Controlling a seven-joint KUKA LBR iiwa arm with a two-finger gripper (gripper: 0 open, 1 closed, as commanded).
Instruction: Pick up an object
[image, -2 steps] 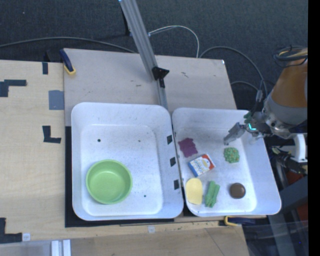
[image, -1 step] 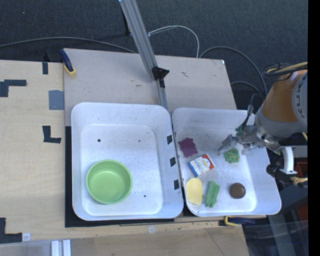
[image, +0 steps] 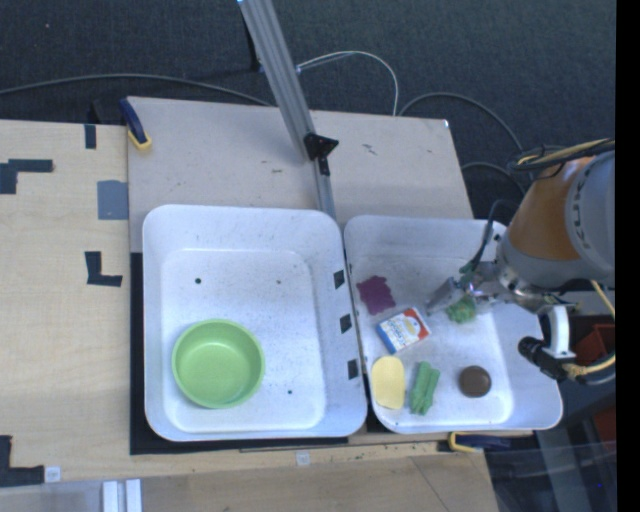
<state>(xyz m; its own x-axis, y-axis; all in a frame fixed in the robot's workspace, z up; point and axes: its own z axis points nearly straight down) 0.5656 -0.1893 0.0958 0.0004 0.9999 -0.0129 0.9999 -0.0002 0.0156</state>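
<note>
My gripper (image: 456, 299) is low over the right bin (image: 520, 400), near its right-hand middle, with the grey arm and its orange band coming in from the right. A small green object (image: 462, 311) lies right at the gripper's tip, touching or just under it. Further left in the same bin are a purple piece (image: 376, 293) and a small white carton with red and blue print (image: 402, 329). Along the bin's front lie a yellow object (image: 388, 381), a green elongated object (image: 424, 387) and a brown ball (image: 474, 380).
The left bin (image: 240, 225) holds a green bowl (image: 217, 362) at its front left. A grey metal pole (image: 290, 90) slants down from the top to the seam between the bins. Cables run over the dark floor behind the bench.
</note>
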